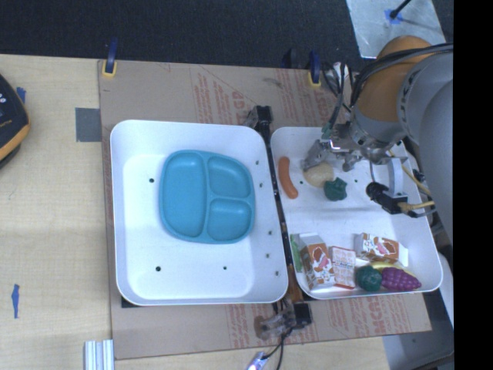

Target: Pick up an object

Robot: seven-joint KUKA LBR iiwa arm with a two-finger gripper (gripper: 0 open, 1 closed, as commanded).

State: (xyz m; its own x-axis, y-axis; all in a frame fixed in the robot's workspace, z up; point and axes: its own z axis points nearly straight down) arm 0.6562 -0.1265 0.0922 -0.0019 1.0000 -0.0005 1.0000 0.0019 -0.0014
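Gripper [330, 151] hovering low over right bin [422, 230], above pale potato-like piece [317, 176]; finger state: cannot tell. Sausage [287, 177] lying by bin's left wall, long axis running near-far, slightly tilted. Dark green object [335, 190] sitting beside pale piece.
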